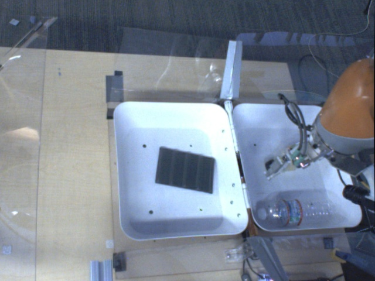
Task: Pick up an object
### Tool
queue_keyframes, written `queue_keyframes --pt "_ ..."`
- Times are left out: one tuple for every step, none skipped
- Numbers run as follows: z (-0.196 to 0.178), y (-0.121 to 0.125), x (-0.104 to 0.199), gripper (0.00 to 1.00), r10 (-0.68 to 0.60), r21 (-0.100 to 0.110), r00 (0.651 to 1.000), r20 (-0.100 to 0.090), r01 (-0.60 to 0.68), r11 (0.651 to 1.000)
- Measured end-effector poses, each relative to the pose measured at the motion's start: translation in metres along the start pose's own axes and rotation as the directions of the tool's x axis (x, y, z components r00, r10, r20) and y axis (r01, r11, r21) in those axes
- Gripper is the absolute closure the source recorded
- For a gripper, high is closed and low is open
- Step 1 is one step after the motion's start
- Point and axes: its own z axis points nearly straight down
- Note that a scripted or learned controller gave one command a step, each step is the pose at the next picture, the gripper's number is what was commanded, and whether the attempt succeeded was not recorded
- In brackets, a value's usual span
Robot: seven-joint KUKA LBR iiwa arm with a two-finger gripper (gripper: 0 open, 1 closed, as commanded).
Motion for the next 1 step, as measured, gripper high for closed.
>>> queue_keyframes --pt "0.0425 0.0437 -0.0197 0.00 0.079 0.003 0.997 -0.002 -0.079 0.997"
